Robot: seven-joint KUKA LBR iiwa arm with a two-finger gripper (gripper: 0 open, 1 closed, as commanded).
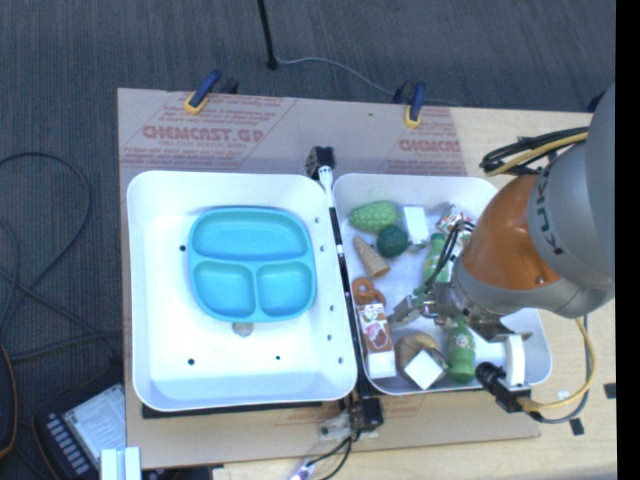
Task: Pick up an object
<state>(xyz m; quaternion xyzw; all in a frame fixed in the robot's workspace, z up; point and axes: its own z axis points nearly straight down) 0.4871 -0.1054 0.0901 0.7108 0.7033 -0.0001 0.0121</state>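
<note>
My gripper (428,306) hangs low over the middle of the right bin (468,182), under the arm's orange band (505,248). It is among several small items. A tan lump (414,345), a white cube (423,370) and a green bottle (461,357) lie just in front of it. A red-and-white packet (374,326) and an orange ring (363,290) lie to its left. Further back sit a tan cone (373,256), a dark green ball (392,239), a bumpy light green piece (375,214) and a white block (413,222). The arm hides the bin's right part.
The left bin (160,348) holds a blue three-compartment tray (252,263) with a small object (242,328) at its front edge. A black divider bar (340,268) runs between the bins. Clamps (203,90) (414,105) hold the board at the back.
</note>
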